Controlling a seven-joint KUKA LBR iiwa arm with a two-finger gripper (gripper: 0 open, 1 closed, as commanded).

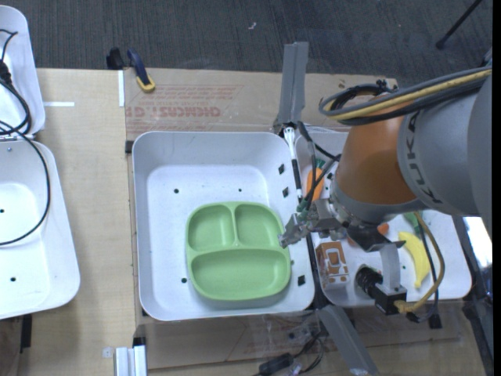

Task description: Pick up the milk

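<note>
Milk carton (pixel 332 262): lies just right of and below the gripper (pixel 300 227), long axis running up-down in view.
Jaws: state cannot be told.

My arm (pixel 407 159) covers most of the right bin (pixel 344 292); I can't make out the gripper's fingers. Carton (pixel 332 262) print near the bin's front edge is too small to read.

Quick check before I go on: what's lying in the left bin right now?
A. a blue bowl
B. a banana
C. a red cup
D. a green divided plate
D: a green divided plate with three compartments lies in the left bin, toward its front right corner.
</note>
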